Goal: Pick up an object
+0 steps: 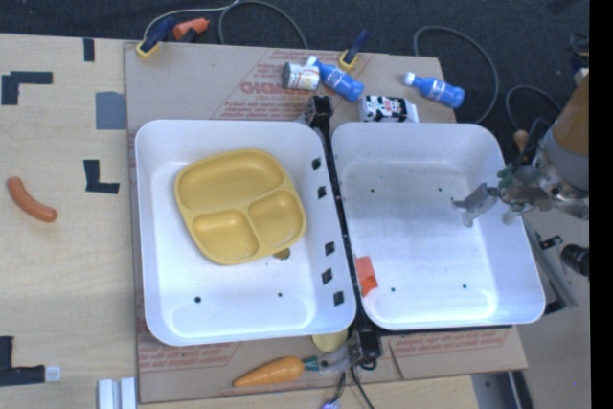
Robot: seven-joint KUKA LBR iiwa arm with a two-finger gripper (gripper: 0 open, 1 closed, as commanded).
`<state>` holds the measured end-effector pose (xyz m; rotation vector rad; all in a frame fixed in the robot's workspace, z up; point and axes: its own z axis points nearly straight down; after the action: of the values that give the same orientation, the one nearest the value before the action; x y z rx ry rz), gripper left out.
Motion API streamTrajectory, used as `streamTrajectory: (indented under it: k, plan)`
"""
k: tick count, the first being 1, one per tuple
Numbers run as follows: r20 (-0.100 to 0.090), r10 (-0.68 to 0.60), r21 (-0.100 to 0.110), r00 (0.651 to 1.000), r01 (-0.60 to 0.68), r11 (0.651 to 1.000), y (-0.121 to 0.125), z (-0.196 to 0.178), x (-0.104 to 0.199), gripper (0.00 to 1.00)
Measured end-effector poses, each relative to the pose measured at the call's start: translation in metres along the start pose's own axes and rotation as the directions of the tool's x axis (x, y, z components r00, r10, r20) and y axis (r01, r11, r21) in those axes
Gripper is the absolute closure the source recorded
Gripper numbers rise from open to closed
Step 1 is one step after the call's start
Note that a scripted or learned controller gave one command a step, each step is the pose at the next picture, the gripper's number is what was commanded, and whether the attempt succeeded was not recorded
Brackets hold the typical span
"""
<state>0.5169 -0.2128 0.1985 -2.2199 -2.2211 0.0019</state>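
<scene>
Dark carpet frames the tabletop, where the end effector, its state impossible to tell, hangs over the right bin, so the reach seems barely begun, needing travel to the yellow plate in the left bin.

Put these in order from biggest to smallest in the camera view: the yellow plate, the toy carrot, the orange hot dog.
1. yellow plate, easily the biggest.
2. toy carrot.
3. orange hot dog, a bit shorter than the carrot. The carrot lies nearer the camera, so these two are close.
</scene>
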Motion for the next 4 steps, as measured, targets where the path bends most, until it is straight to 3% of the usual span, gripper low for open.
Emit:
streamTrajectory:
  k: [1, 2, 3, 4]
  plan:
    - [-0.002, -0.005, 0.003, 1.0, 0.005, 1.0, 0.026, 0.066, 0.084, 0.0]
    - [0.001, -0.008, -0.011, 1.0, 0.008, 1.0, 0.149, 0.088, 0.122, 0.0]
    - [-0.002, -0.005, 0.003, 1.0, 0.005, 1.0, 0.062, 0.011, 0.206, 0.0]
    - [0.002, 0.003, -0.002, 1.0, -0.003, 1.0, 0.081, 0.014, 0.135, 0.0]
